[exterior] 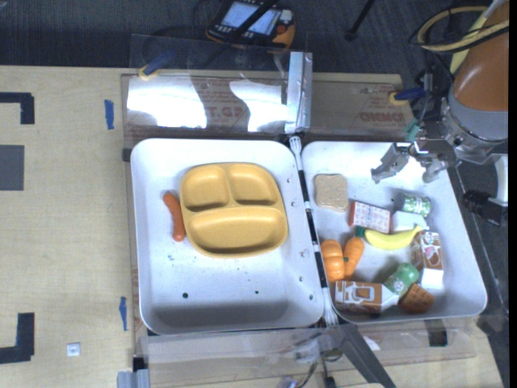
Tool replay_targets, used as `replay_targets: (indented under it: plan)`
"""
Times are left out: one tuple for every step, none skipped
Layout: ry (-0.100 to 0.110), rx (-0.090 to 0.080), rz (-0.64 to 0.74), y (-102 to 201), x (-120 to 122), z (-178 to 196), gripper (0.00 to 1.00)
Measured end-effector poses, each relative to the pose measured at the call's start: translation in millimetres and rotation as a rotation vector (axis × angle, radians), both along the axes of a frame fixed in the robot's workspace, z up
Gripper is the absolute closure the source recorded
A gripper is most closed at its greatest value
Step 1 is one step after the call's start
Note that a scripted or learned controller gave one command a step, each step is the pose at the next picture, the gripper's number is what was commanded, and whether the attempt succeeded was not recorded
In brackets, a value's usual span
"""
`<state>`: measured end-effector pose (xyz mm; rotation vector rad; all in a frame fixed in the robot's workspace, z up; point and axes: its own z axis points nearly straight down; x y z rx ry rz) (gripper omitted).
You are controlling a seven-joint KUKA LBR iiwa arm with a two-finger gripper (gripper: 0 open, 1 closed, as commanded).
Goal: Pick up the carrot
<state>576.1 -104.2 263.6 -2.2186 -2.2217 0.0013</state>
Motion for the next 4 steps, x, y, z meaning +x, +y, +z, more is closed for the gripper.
replay_targets:
  plan:
    - [-0.002, 0.0, 0.196, 9.9, -62.2, -124.3, 0.0]
    - [-0.011, -0.006, 0.038, -2.4, -94.8, -176.6, 0.0]
    - [-0.014, -0.005, 0.036, -2.4, -94.0, -166.5, 1.0]
    - [-0.001, -0.002, -0.281, 35.9, -54.5, -79.7, 1.0]
